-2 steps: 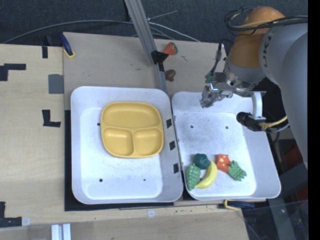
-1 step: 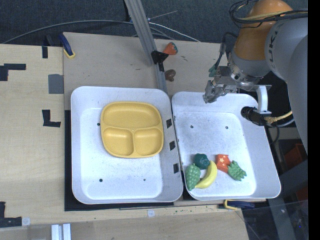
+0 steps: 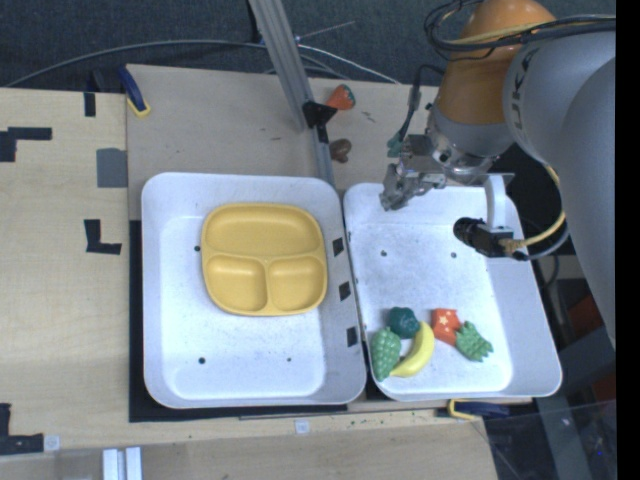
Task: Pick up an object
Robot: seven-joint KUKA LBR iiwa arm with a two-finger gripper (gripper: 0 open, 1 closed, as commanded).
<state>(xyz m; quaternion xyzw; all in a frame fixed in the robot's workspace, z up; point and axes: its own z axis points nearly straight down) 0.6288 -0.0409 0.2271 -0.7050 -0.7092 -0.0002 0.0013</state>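
My gripper point(image 3: 398, 194) is hanging over the far edge of the right bin point(image 3: 520, 298), and the toys are all bunched at the near end.

From the overhead camera: I honestly can't tell how the gripper is set, it's too small and dark against the rim. Well apart from it, in the right bin's near part, sit a yellow banana point(image 3: 416, 353), a green bumpy toy point(image 3: 386, 350) touching its left end, a dark teal piece point(image 3: 404, 321) just behind, a red piece point(image 3: 445, 321) and another green toy point(image 3: 472, 341) to the right. The left bin point(image 3: 160, 298) holds 1 yellow divided plate point(image 3: 264, 258) with 3 compartments.
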